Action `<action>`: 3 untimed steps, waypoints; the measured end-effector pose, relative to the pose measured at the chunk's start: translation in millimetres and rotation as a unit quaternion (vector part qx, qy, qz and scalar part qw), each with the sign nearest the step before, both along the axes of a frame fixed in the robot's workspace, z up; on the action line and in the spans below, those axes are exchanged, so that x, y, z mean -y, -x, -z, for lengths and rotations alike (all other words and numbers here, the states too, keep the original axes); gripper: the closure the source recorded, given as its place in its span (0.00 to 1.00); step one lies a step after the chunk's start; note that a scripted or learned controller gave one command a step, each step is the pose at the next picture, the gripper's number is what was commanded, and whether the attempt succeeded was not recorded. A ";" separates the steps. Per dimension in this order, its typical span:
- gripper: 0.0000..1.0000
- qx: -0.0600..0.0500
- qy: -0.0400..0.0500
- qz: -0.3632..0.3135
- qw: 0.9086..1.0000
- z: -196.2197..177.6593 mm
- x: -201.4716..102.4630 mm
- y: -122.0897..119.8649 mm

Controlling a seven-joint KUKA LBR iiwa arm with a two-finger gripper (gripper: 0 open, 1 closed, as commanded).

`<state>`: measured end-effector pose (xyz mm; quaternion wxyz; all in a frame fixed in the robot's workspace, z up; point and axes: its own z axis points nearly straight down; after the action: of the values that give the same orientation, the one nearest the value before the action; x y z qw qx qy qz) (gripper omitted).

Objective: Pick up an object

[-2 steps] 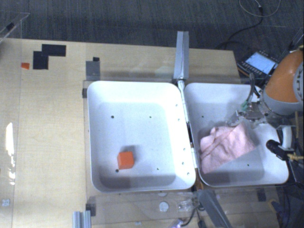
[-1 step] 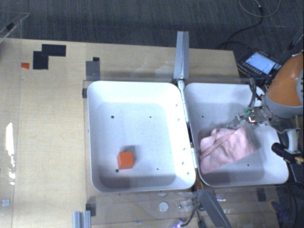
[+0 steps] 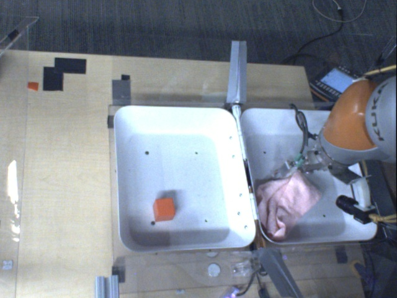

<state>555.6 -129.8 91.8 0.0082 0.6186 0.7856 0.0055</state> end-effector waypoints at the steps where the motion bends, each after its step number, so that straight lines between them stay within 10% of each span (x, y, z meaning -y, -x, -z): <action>1: 1.00 0.005 0.000 -0.001 1.000 -12.9 -1.1 -3.6; 3: 1.00 -0.006 0.000 0.008 1.000 -80.9 -4.1 -114.9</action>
<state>670.5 -125.7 172.7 0.0038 0.6249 0.7807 0.0019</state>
